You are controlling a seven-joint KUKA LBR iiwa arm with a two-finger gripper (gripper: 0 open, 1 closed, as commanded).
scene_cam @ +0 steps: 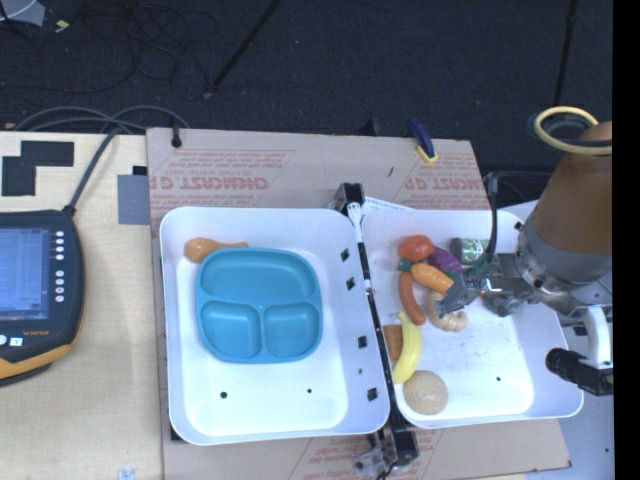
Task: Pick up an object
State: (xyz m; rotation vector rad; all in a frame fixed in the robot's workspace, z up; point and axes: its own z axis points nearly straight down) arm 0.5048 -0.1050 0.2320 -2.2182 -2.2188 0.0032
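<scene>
So here's the setup: two shallow white bins sit side by side on a cardboard sheet (300, 168) laid on the desk (90, 408). The left bin (190, 388) takes up the middle of the frame and holds a blue divided plate (260, 303) with three compartments, plus a small orange drumstick-looking toy (208, 249) just beside the plate's upper left corner.

The right bin (500, 388) is where all the pickable stuff is, bunched up along its left side. From the top there's a red tomato-ish piece (415, 247), a purple thing (447, 259), an orange carrot (432, 277), and a reddish sausage (408, 294) lying close together, some touching. Below those a yellow banana (407, 346) runs down along the bin's left wall, with a brown piece (392, 342) tucked just beside it, and a round tan ball (426, 391) sits near the bin's lower edge. There's also a small cream-colored piece (450, 319) right under the arm's tip.

The arm (575, 218) comes in from the right side of the frame, and the gripper (463, 294) is down in the right bin, right next to the carrot and the cream piece. Honestly can't tell how far apart its fingers are or whether it's got anything, it's too dark and cluttered there.

Over at the left edge of the frame there's a teach pendant (30, 288) with a lit screen.
</scene>
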